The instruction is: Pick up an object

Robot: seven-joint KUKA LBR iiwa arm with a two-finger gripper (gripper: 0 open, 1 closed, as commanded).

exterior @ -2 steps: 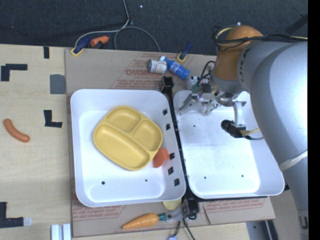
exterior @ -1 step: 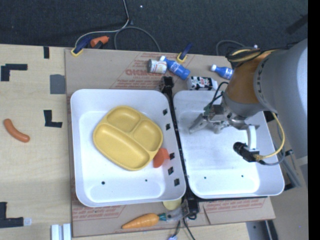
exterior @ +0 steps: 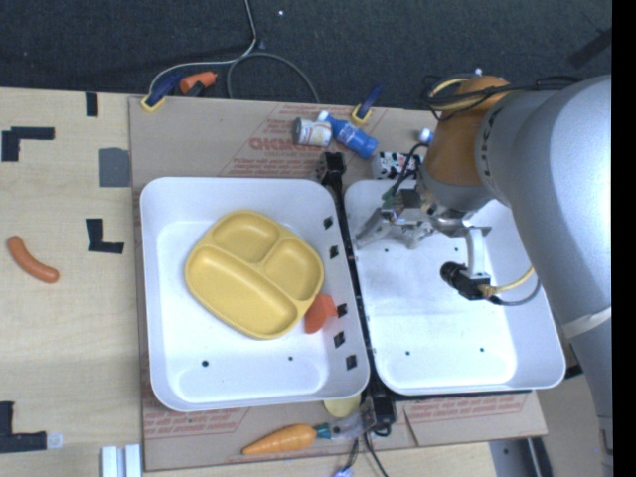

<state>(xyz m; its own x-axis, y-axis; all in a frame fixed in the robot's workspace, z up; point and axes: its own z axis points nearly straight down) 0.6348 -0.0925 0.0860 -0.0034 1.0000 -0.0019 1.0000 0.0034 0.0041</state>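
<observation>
A yellow divided plate (exterior: 256, 271) lies in the left bin (exterior: 164, 366). A small orange-red object (exterior: 319, 313) rests against the plate's right edge, near the wall between the bins. My gripper (exterior: 391, 230) is low over the upper left part of the right bin (exterior: 467, 366), close to the dividing wall and apart from both objects. I see nothing under it or in it. The grey arm and its orange band (exterior: 462, 147) cover the bin's upper right corner.
Outside the bins lie a carrot (exterior: 281, 439) at the front, a sausage (exterior: 33, 259) far left, and a blue-and-white bottle (exterior: 338, 132) at the back. A black cable fitting (exterior: 467, 279) hangs from the wrist over the right bin.
</observation>
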